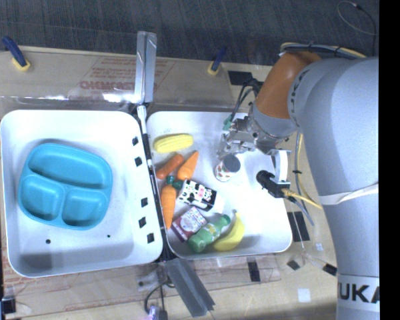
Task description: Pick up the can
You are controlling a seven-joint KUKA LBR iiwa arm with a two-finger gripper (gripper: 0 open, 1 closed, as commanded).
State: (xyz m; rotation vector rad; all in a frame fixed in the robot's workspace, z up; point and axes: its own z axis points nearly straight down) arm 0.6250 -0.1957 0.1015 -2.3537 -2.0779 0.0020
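Observation:
A small can [223, 171] with a white and red side and a dark round end stands in the right bin [273, 225], near its middle. My gripper [231, 153] hangs directly over the can's upper right, at or just above its top. The wrist hides where the two meet, so a hold on the can is not visible. The grey arm with its orange band [280, 92] comes in from the right over the bin's far right corner.
Left of the can lie a corn cob [173, 142], carrots [179, 167] and a black-and-white carton [199, 194]. A maroon-labelled packet [189, 224], a green bottle [209, 234] and a banana [232, 235] crowd the front. The left bin holds a blue divided tray [67, 184].

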